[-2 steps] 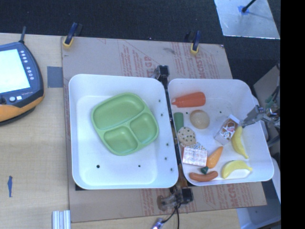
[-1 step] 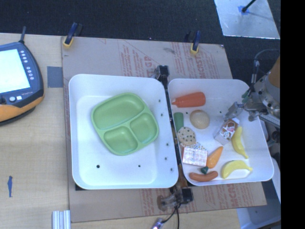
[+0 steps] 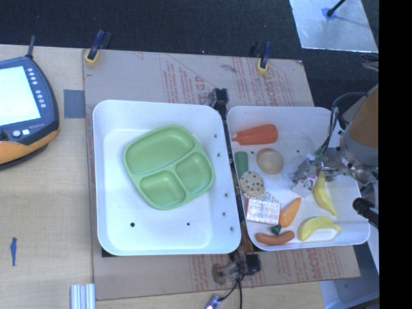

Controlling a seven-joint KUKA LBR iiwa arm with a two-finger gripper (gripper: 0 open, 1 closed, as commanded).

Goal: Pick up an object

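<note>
The two-finger gripper [image 3: 308, 172] sits low in the right white bin [image 3: 302, 116] near its right edge, just beside the upper end of a yellow plastic banana [image 3: 324, 196]; whether it is open or closed cannot be determined, and no object is visibly between its tips. Further toys fill this bin: an orange bottle [image 3: 255, 134], a beige ball [image 3: 270, 161], a carrot [image 3: 290, 211] and a sausage [image 3: 274, 238]. The left white bin [image 3: 109, 172] carries a green divided plate [image 3: 168, 166].

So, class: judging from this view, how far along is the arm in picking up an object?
Done: the claw has reached into the right bin, beside a banana. In hand: nothing visibly lifted; whether it grips anything is unclear. Left: the grasp and lift. The green plate sits in the left bin.
</note>
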